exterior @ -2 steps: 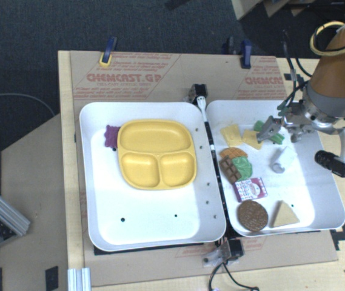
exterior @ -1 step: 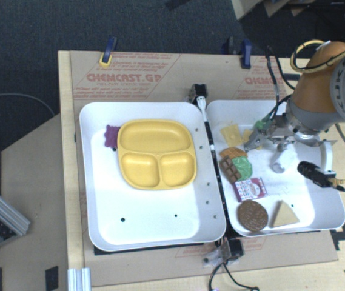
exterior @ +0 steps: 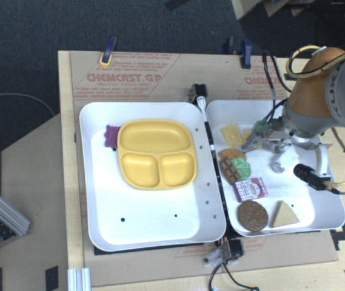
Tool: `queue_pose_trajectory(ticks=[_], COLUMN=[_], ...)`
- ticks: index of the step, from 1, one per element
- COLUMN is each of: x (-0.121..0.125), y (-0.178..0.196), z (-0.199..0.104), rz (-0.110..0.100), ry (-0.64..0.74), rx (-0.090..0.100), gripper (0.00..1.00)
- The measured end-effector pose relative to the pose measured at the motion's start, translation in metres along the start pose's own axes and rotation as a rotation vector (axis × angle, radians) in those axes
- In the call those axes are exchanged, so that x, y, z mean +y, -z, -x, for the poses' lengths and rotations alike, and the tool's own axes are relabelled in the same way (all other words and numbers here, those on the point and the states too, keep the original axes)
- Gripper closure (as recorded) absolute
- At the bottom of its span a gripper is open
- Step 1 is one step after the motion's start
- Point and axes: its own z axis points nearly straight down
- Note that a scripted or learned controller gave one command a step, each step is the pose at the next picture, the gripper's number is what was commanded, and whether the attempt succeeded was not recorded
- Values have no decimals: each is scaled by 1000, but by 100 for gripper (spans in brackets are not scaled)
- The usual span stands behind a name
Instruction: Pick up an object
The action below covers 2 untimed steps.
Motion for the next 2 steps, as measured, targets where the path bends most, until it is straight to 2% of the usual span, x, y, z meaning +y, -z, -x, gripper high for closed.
queue_pose_trajectory(ticks=[1,2], x=[0,11], y=[10,61], z=[0,-1], rz=[0,6], ry=[0,2], rx=[0,-1], gripper=[100,100])
